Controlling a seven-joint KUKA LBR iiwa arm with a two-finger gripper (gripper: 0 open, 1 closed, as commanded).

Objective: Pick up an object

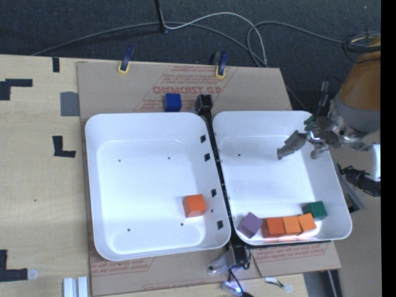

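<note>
Jaws spread and empty, the gripper (pixel 303 144) hovered over the right bin (pixel 260 119), blocks (pixel 284 226) waiting along its near wall.

Blue block (pixel 172 101) on cardboard sheet (pixel 247 82) behind bins, two blue clamps (pixel 126 60) (yellow tips), white cable (pixel 204 22), dark carpet.

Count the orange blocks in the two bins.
3: one orange block alone in the left bin; two side by side along the right bin near edge.
</note>
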